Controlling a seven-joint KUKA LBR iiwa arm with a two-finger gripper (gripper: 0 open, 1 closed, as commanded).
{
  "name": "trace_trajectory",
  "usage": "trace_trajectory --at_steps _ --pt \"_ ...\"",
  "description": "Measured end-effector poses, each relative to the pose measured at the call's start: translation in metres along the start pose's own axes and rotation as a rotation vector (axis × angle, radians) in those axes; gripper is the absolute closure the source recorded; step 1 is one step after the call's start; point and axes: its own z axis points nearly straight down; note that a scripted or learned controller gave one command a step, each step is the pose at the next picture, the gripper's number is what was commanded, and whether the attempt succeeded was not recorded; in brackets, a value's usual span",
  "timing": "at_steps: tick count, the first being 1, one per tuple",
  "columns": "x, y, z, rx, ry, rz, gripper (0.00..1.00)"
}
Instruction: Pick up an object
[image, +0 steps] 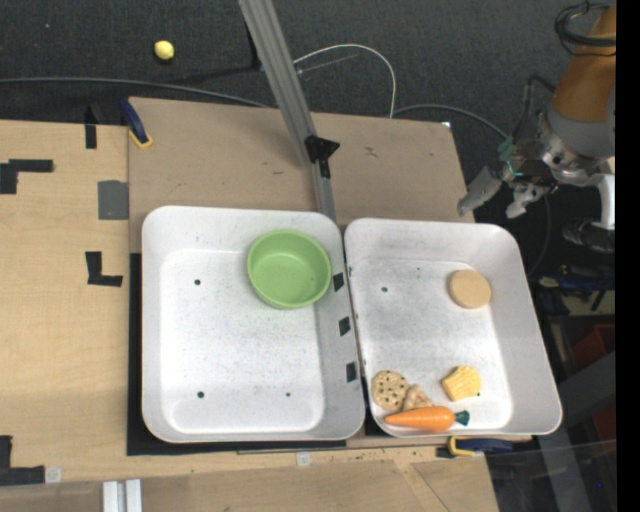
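The round tan disc (469, 288) is seen at about two o'clock in the right bin (500, 245), apart from its neighbours. It is judged light and stiff (probably toy food), best pinched across its rim. The gripper (498, 192) hangs beyond the bin's one o'clock corner, fingers spread, nothing between them. The speckled floor looks smooth; ample room is left around the disc, unlike the carrot (425, 418) crowded at six o'clock.

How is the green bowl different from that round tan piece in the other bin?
The green bowl is hollow, bright green and clearly bigger; the round tan piece is a small, pale brown disc. The bowl sits in the left bin, the disc in the right bin. Both are round and lie near their bins' far edges.
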Motion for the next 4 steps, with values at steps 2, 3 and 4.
trace_trajectory --at_steps 2,3,4 --pt "0.011 0.001 0.052 0.004 0.001 0.001 0.0" --pt "0.006 0.001 0.116 0.006 0.001 0.001 0.0" --pt "0.005 0.0 0.154 0.009 -0.001 0.002 0.0"
